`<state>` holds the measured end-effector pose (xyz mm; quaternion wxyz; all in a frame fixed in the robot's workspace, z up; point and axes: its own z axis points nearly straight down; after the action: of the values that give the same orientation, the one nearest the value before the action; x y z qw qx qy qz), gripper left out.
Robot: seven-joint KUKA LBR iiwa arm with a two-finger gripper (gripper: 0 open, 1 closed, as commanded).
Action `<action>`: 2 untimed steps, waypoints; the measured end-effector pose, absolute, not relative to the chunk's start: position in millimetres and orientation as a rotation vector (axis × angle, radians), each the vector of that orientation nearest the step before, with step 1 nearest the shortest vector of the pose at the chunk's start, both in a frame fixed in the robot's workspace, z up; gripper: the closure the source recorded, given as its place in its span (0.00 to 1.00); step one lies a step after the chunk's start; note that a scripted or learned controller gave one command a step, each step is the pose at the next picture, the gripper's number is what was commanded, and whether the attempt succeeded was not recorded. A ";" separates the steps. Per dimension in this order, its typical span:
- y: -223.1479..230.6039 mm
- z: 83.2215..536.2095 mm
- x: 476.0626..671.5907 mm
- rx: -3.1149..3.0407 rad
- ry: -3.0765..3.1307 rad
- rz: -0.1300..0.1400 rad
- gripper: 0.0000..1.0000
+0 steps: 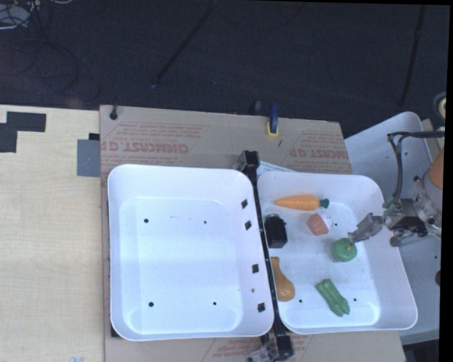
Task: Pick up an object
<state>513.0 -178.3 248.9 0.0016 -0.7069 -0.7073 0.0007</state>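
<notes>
I see the gripper (360, 235) with metal fingers spread open, nothing between them, just above a round glossy green apple (344, 251) in the right bin (389, 293). Tapered orange carrot (298, 203) lies nearby.

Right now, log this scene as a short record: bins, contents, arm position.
left bin: white, shallow, nothing in it
right bin: white, holds all the objects
carrot: near the far wall
pink piece: just below the carrot
black block: by the divider
orange-brown piece: by the divider, near side
green round fruit: right of centre
green long piece: near side
gripper: over the right rim, next to the green round fruit
</notes>
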 end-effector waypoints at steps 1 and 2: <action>-175.3 141.7 475.9 -2.213 -2.211 0.010 0.00; -191.8 87.9 492.2 -2.221 -2.220 -0.006 0.00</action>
<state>492.2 -191.8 87.9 0.0007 -0.7072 -0.7070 -0.0020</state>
